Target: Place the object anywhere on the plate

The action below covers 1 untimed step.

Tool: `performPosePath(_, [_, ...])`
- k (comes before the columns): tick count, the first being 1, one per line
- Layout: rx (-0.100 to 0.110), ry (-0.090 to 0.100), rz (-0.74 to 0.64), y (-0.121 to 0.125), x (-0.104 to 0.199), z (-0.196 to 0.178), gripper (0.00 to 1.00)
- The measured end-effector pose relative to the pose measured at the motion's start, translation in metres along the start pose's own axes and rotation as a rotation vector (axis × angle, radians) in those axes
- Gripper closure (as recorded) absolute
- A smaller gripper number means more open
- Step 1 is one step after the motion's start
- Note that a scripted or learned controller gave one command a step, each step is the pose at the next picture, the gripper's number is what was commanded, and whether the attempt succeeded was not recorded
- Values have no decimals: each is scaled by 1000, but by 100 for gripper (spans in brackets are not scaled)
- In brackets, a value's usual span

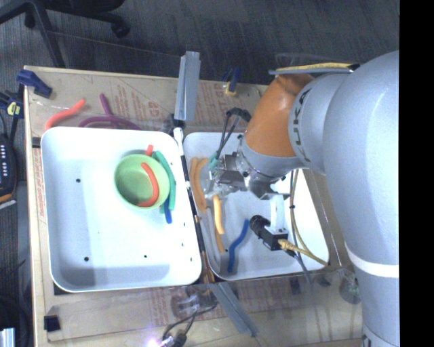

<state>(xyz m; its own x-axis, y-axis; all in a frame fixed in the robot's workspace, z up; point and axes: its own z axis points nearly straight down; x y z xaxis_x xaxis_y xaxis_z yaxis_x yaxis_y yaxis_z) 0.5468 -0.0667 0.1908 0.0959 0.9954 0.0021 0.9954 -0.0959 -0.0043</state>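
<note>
The gripper (pixel 215 177) hung low over the right bin (pixel 315 261), by its left wall; whether it was open or closed could not be told. A yellow strip (pixel 218 218) and blue strip (pixel 237 246) lay below it. The green plate (pixel 139 179) sat in the left bin (pixel 88 257), ringed by red, green and blue strips.

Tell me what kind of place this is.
Most likely a robotics lab or test cell. A grey arm reaches over a plywood bench that bears two shallow white bins, the left bin holding a green plate and the right bin loose coloured pieces. A wheeled office chair base stands behind.
</note>
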Motion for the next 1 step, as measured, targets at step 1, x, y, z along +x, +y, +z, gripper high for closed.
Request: performPosePath(1, [0,0,0,0,0,0,0])
